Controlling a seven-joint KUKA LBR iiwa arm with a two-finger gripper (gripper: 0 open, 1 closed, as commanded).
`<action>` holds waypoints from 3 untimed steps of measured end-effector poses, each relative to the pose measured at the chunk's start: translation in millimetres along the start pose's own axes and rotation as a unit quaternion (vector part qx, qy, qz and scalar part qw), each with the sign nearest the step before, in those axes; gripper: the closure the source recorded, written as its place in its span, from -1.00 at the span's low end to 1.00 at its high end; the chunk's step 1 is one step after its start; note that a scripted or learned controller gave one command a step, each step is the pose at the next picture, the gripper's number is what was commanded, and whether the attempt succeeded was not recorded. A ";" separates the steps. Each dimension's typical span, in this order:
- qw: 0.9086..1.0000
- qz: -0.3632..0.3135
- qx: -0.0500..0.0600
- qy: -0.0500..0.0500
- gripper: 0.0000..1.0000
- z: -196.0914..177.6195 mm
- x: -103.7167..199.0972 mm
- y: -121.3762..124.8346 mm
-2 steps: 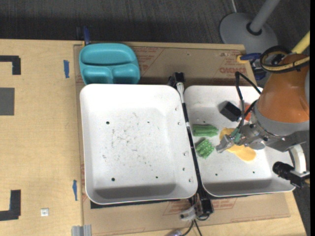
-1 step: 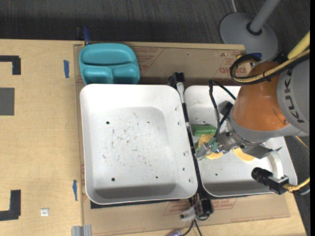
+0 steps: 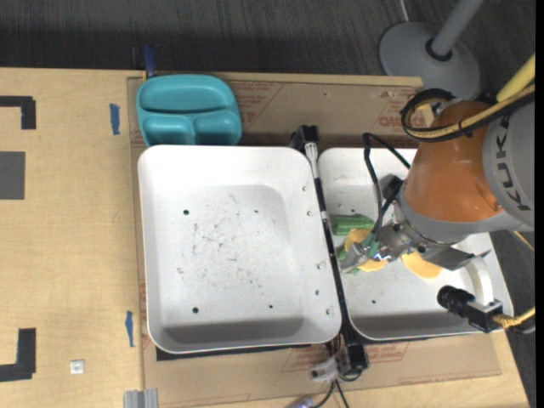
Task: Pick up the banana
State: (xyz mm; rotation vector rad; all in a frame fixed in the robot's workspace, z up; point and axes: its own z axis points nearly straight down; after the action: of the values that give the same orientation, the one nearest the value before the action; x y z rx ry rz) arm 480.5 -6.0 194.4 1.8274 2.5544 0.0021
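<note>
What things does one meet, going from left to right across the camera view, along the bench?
Blue tape mark → teal divided tray → left white bin → black clamp between the bins → green item → gripper → yellow banana → orange band on the arm.

The arm (image 3: 459,172) hides most of the banana (image 3: 421,266).

arm (image 3: 476,177): grey casing | broad orange band above wrist | white "KU" lettering on grey shell | black and yellow cables looped on top | black connector with yellow lead
</note>
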 end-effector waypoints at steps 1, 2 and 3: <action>1.000 0.000 -0.002 -0.001 1.00 -9.9 -0.2 1.1; 1.000 0.000 -0.003 -0.002 1.00 -19.9 -0.3 2.3; 1.000 -0.001 -0.005 -0.002 1.00 -29.8 -0.5 3.4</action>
State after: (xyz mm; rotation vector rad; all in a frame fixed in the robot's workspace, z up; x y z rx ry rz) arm 483.8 -5.4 224.3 1.8196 2.5487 0.0097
